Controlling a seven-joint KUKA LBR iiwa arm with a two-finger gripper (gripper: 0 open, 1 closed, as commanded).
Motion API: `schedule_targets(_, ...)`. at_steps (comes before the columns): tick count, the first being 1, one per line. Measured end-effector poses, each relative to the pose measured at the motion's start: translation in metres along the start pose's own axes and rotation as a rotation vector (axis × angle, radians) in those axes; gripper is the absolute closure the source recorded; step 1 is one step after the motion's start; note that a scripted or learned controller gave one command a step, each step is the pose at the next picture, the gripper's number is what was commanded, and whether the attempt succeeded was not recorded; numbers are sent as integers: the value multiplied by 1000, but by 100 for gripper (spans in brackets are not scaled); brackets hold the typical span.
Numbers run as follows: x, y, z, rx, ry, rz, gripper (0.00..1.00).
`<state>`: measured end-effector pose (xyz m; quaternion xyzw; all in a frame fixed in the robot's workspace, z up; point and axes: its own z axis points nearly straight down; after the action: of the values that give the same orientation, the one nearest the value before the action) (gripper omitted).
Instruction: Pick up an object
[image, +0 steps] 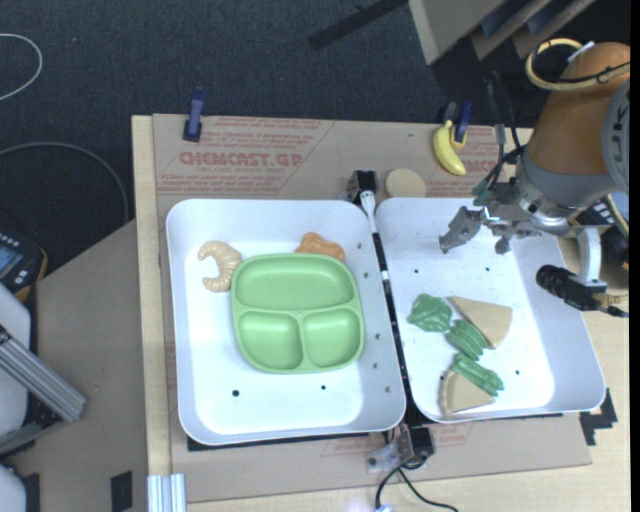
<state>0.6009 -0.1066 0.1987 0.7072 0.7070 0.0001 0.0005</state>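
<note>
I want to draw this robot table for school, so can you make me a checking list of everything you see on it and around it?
Surface: brown bench board with red print, bearing a left white bin and a right white bin side by side.
Job's things: green divided plate, croissant and an orange piece in the left bin; green leafy pieces and two tan wedges in the right bin.
Clutter: banana and a tan disc on the board behind the bins; blue clamp.
Grippers: gripper over the right bin's far end, holding nothing.
Cables: white cable on the floor; black cable at the front edge.
Surroundings: dark carpet.
</note>
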Motion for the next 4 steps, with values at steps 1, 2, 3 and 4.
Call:
schedule_targets(1, 0, 1, -11, -3, 0, -1, 100)
schedule_targets(2, 61, -52, -9, 7, 4, -5, 100)
schedule_targets(3, 118, -35, -54, -5, 2, -8, 100)
schedule_targets(4, 121, -61, -204, -19, 2, -3, 100)
